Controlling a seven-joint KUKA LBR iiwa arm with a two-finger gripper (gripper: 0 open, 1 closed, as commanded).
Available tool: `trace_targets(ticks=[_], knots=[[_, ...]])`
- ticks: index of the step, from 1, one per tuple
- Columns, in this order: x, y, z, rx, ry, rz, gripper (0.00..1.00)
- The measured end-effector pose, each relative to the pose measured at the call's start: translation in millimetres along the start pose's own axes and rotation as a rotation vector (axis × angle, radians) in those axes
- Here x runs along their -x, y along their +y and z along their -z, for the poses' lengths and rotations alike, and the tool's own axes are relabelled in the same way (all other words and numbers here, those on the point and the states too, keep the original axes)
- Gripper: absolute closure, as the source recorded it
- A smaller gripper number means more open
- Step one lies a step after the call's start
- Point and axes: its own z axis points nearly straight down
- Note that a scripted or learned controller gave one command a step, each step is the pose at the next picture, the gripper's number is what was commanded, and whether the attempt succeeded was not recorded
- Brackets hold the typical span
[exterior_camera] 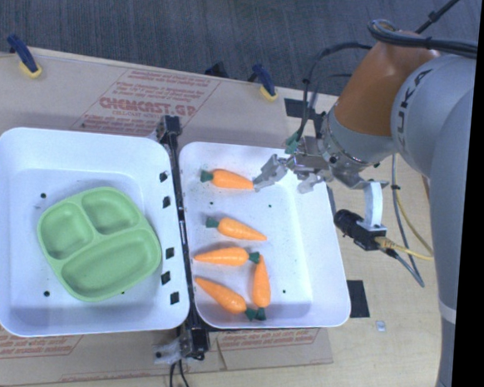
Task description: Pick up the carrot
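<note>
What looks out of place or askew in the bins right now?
Nothing stands out. Five carrots lie scattered but whole in the right bin, the green divided plate sits flat in the left bin, and the gripper hangs over the right bin's far edge.

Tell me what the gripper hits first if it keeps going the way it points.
Probably the top carrot: the gripper points left across the right bin, and that carrot lies just beyond its tip. Its height above the carrot is unclear, so it could pass over.

Bench (380,341), cardboard sheet (149,98), two white bins (15,212)
</note>
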Motion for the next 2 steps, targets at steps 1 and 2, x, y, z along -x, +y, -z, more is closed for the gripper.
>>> trace_targets(ticks=[1,2], knots=[[0,-14,-138,0.005,0.001,0.0,0.0],[-21,-72,-151,-0.001,0.001,-0.001,0.0]])
